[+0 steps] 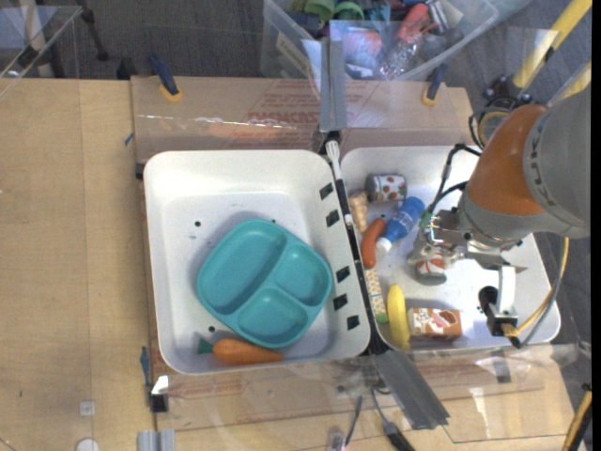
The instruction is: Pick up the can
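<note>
the can (386, 188) lay on its side near the far edge of the right bin (540, 252), towards that bin's far left corner, its patterned label facing up. it was untouched, apart from the gripper (433, 252). just beside it, towards the bin's middle, lay a blue bottle (404, 219) with a white cap, tilted, and next to that a red-orange piece (374, 238) close to the left wall. the gripper hung over the middle of the right bin, above a small round item (431, 268) with red and white on it; whether its fingers were apart or together could not be told, since the wrist hid them. the arm (512, 172), grey with an orange band, came in over the bin's right side.

along the near edge of the right bin lay a yellow banana (396, 314) and, touching it, a small orange carton (436, 323) on its side.

in the left bin (178, 252) a teal divided plate (264, 280) sat near the middle, and an orange carrot (246, 351) lay at the near edge, just in front of the plate.
</note>
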Robot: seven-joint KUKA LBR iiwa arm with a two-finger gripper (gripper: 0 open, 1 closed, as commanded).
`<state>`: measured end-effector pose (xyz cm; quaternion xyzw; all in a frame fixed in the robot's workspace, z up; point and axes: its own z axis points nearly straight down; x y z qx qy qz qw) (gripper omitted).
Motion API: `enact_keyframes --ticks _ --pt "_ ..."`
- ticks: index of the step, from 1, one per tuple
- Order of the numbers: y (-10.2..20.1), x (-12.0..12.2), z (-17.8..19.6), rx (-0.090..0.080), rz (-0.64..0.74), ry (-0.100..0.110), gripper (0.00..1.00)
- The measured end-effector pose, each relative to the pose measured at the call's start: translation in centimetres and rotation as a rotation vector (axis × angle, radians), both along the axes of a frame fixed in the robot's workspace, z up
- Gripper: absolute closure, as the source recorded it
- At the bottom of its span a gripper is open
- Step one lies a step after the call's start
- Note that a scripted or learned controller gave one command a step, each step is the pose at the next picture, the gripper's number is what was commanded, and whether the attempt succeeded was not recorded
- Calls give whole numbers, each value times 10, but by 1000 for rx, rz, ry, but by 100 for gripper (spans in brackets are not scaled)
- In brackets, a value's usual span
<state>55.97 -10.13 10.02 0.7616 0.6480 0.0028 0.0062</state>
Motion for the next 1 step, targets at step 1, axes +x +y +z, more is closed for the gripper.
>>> enact_keyframes --ticks 1 --pt "52 15 109 6 -33 13 100"
